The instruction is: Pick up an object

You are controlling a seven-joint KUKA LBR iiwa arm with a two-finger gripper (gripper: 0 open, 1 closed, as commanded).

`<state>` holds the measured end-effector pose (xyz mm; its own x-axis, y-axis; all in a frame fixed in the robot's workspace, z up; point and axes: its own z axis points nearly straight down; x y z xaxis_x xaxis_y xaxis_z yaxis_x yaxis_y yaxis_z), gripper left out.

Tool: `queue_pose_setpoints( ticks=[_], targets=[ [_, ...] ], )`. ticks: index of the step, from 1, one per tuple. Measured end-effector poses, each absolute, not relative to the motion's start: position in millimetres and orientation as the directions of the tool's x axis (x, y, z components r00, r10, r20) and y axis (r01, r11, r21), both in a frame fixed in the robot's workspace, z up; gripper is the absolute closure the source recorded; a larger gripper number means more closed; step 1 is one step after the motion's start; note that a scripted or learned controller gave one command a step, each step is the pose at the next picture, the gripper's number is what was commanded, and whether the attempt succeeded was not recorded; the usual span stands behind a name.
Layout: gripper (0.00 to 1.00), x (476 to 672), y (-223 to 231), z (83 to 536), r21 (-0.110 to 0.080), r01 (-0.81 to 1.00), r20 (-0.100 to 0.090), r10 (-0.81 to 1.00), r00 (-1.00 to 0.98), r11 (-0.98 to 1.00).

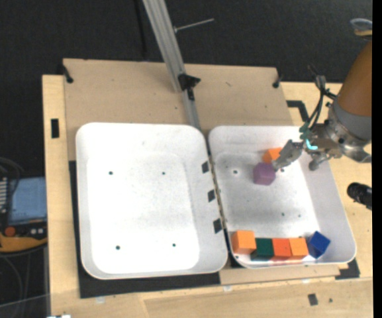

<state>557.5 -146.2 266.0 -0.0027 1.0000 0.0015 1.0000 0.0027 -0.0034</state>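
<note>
The right bin (330, 197) offers open floor across its middle, hemmed by a purple block (264, 173) and orange block (272, 156) near its far side and a row of blocks (280, 246) lining its near wall

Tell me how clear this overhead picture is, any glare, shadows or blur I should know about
In the camera view, lighting is even but the picture is soft and grainy; the left bin looks bright and near washed out, the right bin carries a grey shadow across its floor; the gripper is blurred, so its fingers are hard to read; the purple object has fuzzy edges; the floor beyond the bench is dark.
</note>
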Motion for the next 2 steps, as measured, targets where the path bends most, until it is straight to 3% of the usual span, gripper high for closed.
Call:
queue_pose_setpoints(
  ticks=[1, 2],
  targets=[
    [0.00, 558.3, -146.1, 268.1, 0.001, 1.000, 0.001, 1.000, -0.002, 0.002],
    [0.00, 556.4, -137.8, 217.2, -0.005, 1.000, -0.001, 1.000, 0.004, -0.004]
  ],
)
